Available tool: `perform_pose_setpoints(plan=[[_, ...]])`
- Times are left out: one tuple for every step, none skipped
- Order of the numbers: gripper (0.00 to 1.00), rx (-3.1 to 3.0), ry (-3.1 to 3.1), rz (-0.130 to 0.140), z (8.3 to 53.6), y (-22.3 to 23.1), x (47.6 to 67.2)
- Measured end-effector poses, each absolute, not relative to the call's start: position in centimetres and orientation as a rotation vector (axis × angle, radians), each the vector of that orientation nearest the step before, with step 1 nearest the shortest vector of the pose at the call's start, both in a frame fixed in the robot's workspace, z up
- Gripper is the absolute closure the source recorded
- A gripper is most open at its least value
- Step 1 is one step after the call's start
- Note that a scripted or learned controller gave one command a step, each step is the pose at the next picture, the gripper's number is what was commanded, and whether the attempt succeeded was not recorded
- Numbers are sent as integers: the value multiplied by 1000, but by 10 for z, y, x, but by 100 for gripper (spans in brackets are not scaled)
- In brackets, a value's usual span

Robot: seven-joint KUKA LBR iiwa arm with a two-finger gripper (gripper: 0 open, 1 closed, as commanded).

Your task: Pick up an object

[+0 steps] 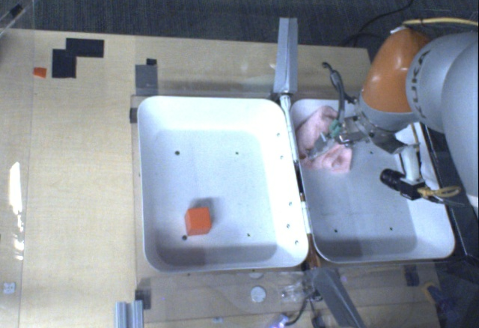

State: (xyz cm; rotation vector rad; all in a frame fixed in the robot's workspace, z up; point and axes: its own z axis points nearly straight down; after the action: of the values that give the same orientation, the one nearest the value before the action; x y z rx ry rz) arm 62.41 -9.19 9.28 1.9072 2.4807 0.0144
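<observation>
A: Where is the thing it is going for?

B: The pink soft object [323,141] (it is looking like a crumpled cloth or plush piece, too blurred to name better) is lying in the right bin [389,237], up in its far-left corner, pressing against the divider rail [296,169] between the two bins.

A: And the gripper?

B: The gripper [334,136] is sitting right over that pink lump, touching or nearly touching its top. Whether it is clenching or released I cannot tell; the wrist is hiding that.

A: So which step is this?

B: I am judging it as the reach-and-grasp step, with no lift under way yet; the object is resting on the bin floor.

A: What is the next move asking for?

B: A firm closing on the soft bulk, then a straight rise clear of the rail and the bin wall, since the corner is leaving little room.

A: Anything else around?

B: An orange cube [198,221] is sitting in the left bin [209,124], near its front, well apart from the arm [438,83].
</observation>
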Motion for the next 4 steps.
perform_pose_setpoints(plan=[[0, 1819, 2542, 12, 93, -89, 628], [0, 1766, 2579, 17, 93, -101, 619], [0, 1713, 2623, 7, 159, -131, 631], [0, 1799, 2553, 15, 96, -145, 659]])
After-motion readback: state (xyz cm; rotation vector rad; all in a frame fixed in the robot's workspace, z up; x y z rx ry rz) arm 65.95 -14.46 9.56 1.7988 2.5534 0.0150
